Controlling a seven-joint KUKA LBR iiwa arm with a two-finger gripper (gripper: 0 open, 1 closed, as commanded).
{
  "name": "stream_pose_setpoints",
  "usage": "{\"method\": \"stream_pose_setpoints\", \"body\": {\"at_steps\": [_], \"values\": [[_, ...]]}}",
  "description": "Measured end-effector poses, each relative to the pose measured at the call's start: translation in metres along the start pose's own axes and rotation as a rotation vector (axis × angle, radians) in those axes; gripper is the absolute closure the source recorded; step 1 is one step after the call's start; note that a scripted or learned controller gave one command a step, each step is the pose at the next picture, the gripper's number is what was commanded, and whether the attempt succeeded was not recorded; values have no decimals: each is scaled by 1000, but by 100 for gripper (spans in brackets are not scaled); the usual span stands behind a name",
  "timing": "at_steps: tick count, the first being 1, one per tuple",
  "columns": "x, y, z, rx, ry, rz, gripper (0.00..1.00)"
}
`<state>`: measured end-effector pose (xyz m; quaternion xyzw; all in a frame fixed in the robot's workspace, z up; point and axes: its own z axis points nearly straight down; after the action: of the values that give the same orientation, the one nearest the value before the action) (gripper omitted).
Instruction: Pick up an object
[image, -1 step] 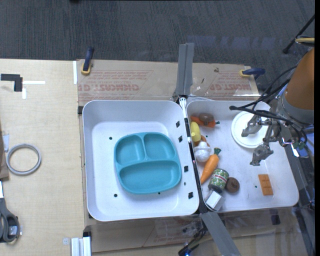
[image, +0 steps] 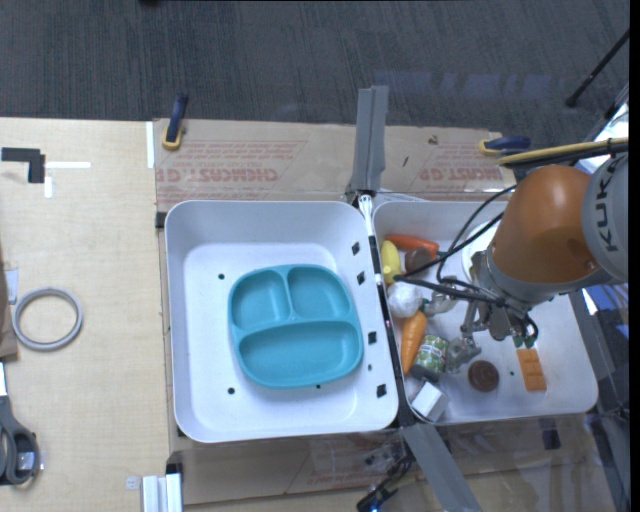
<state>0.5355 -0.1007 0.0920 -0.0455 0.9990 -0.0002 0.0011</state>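
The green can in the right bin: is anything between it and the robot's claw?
Nothing visible does. The end effector hangs right beside the green can, on its right. A carrot touches the can's left side, away from the end effector.

A teal divided plate (image: 296, 325) lies in a white bin (image: 190, 300); an orange carrot (image: 410, 338) lies nearby.

Green-labelled can (image: 431, 356) on its side beside orange carrot (image: 411, 340)

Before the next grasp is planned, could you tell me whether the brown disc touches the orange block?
Apart: the camera view shows white bin floor between the brown disc and the orange block.
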Motion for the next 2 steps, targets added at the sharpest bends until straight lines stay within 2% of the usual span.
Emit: {"method": "stream_pose_setpoints", "body": {"at_steps": [1, 2], "values": [[-83, -22, 0, 0, -1, 29, 0], [34, 6, 0, -1, 2, -159, 0]]}}
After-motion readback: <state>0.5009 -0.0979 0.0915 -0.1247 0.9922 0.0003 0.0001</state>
